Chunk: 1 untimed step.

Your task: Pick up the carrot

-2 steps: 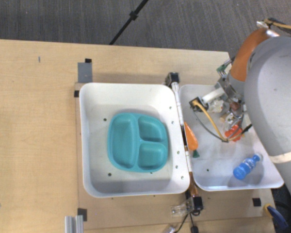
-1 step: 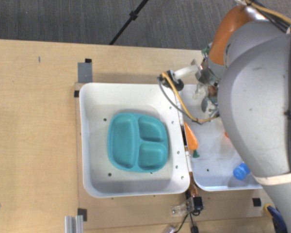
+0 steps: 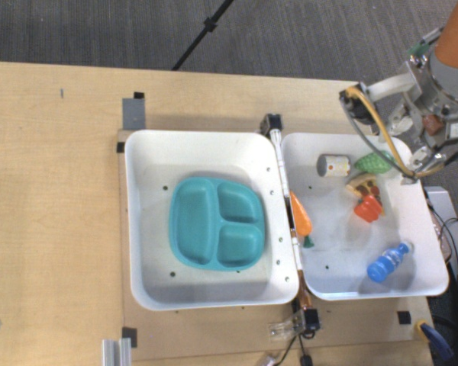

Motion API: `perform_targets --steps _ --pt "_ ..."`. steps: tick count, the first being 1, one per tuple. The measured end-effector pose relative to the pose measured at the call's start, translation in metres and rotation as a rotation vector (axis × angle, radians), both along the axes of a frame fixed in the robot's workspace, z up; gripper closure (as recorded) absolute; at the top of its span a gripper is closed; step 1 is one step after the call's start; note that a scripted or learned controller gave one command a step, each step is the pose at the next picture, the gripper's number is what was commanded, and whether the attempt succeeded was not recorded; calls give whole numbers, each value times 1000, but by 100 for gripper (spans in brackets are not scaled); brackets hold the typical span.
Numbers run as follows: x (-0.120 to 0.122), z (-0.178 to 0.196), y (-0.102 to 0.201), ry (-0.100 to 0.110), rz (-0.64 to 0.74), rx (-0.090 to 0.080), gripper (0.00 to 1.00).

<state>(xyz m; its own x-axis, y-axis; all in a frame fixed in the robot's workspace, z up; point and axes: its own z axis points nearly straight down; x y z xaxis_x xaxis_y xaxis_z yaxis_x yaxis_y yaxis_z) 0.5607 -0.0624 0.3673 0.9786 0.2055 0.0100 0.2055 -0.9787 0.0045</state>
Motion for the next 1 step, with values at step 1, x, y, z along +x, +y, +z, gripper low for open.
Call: perform_targets --steps 1 --pt "32 -151 51 11 0 3 0"
